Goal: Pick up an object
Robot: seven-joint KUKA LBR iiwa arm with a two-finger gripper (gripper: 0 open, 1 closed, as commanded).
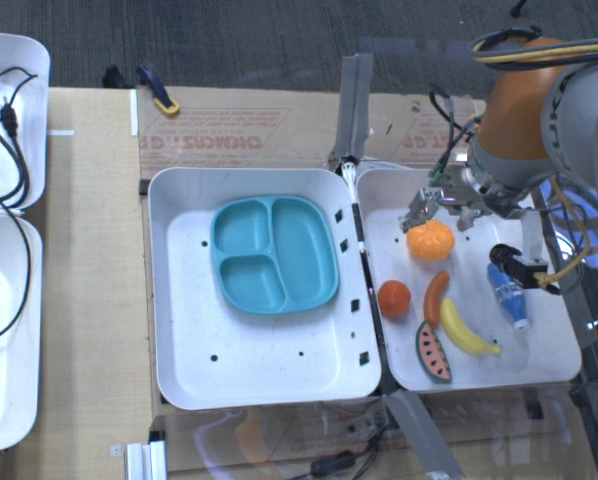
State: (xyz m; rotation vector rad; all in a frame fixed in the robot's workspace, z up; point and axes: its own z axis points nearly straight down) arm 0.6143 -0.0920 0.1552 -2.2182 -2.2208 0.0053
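Camera view, from above at a slant. Two shallow white bins are shown side by side on the bench. In the left bin (179, 348) a turquoise divided plate (275, 254) lies flat, towards the far side. The right bin (539, 363) holds the loose things: an orange (431, 241) towards the far left, a small tomato (394, 297) nearer and close to the dividing wall, a sausage (435, 296) just right of the tomato, a banana (466, 329) touching the sausage's near end, a watermelon slice (432, 352) nearest of all, and a blue tube (509, 293) well apart on the right.

The arm (539, 98) is seen reaching in from the right, and the gripper (437, 208) is poised over the far edge of the orange. Whether the fingers are open or closed cannot be told, because the metal parts there are small and cluttered; nothing is shown held between them.

The orange is judged to be the likeliest target. For a sound pick, the gripper should be centred over the widest part of the fruit, since a round, smooth body is apt to roll or squirt out if pinched off-centre. A straight descent is advised, and the grasp should be confirmed before lifting.
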